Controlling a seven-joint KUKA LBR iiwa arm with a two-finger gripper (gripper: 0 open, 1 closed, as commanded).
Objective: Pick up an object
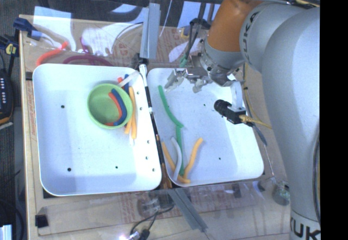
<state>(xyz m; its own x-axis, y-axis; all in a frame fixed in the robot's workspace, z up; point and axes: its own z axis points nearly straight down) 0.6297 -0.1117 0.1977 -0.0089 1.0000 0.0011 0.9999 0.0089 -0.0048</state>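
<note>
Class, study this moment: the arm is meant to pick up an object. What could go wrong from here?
1. The tool sits at the right bin's far edge, near the green strip's end; a descent there may strike the rim.
2. The orange strips overlap other pieces near the divider, so a grab could lift several or slip.
3. The left bin's bowl is crowded by strips, awkward to grasp.

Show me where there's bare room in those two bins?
Left bin: free below and left of the green bowl. Right bin: free on its right half, below the hand. Crowded along the strips near the divider.
</note>
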